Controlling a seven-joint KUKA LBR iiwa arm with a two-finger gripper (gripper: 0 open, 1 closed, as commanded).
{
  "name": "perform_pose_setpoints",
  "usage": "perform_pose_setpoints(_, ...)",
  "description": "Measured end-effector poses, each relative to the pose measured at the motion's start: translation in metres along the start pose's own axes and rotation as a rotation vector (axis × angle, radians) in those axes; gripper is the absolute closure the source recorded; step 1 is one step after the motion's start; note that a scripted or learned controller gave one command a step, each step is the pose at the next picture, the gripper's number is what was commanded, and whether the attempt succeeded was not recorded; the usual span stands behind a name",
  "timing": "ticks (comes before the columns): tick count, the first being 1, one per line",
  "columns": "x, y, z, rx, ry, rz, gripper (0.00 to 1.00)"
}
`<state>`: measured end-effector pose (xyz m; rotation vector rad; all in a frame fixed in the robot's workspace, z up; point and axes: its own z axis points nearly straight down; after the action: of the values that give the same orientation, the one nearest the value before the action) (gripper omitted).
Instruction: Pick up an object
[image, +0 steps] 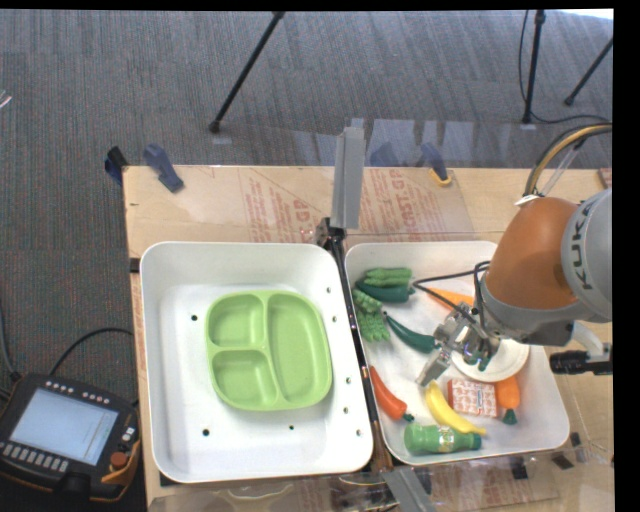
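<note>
A handheld control pendant (65, 435) with a pale screen sits nearest the camera, down at the far left of the left bin (160, 300), partly cut off by the frame's lower edge. In that bin lies a green divided plate (268, 350), three compartments, nothing in them. Right of the left bin, the right bin (545, 425) is crowded: along its left wall a leafy green piece (368, 322), and below it a red chili (388, 396) whose long axis runs from upper left to lower right. Toward the bin's far edge a green pepper (385, 284) lies roughly level, with a dark green chili (410, 334) slanting down to the right below it. At the near edge a green bottle (440, 438) lies on its side, axis left to right, touching the lower end of a yellow banana (446, 409) that slants from upper left to lower right. The gripper (452, 350) hangs just above the banana's upper end, its fingers spread apart with nothing between them (the tips are small and a little blurred). Just right of the banana is a red-and-white packet (472, 397), then an orange carrot (509, 394). Another orange carrot (448, 297) and a white round thing (505, 358) are largely hidden by the arm's wrist.
</note>
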<state>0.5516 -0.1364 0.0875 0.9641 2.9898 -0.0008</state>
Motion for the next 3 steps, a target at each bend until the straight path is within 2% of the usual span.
perform_pose_setpoints(1,0.03,0.047,0.001,0.0,0.004,0.092,0.0)
perform_pose_setpoints(2,0.077,-0.017,0.001,0.002,0.004,0.18,0.0)
perform_pose_setpoints(3,0.076,-0.018,-0.008,0.001,0.006,0.181,1.0)
